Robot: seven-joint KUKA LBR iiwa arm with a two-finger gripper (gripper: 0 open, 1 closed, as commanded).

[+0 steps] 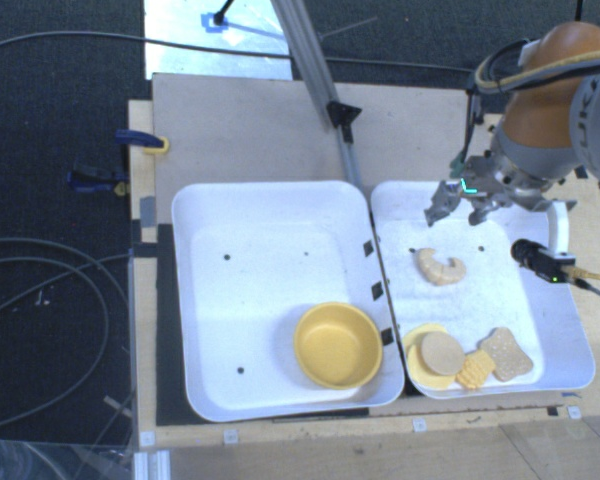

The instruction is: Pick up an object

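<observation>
Sitting mid-right of the frame in the right bin (555, 313) is a pale tan croissant (439, 267), curled and kinda lumpy. Up and right of it, the gripper (459, 209) hovers over the bin's upper part with its two fingers spread apart, nothing between them. The arm (555, 98) comes in from the upper right, wrist angled down-left.

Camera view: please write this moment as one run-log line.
end effector: open, above right bin, holding nothing | croissant: lying just below it | yellow bowl: left bin | pick: not done
</observation>
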